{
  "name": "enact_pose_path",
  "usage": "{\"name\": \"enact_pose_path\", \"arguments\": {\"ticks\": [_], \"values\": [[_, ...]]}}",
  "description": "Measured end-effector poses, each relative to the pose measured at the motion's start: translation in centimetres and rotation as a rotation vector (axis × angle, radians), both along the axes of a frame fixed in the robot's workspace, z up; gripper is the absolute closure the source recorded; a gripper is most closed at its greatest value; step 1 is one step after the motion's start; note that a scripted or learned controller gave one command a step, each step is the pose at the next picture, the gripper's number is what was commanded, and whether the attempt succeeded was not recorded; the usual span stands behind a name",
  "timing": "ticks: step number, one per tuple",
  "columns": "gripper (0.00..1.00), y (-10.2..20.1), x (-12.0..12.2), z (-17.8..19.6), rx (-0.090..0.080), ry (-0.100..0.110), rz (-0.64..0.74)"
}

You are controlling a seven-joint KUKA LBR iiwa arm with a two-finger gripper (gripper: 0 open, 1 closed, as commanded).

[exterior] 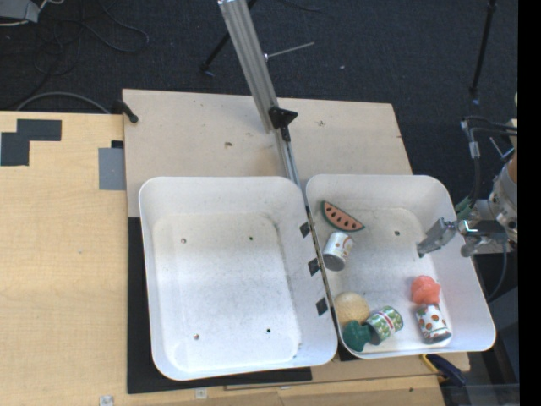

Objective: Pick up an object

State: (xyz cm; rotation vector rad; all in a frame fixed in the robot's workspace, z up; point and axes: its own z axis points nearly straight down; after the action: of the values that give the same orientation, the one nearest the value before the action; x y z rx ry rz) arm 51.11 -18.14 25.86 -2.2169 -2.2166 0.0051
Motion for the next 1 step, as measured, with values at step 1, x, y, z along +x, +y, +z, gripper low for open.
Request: {"name": "enact_pose_path", "arguments": {"ticks": [1], "values": [[0.0, -0.05, 0.06, 0.21, -0.001, -0.005, -0.001]]}}
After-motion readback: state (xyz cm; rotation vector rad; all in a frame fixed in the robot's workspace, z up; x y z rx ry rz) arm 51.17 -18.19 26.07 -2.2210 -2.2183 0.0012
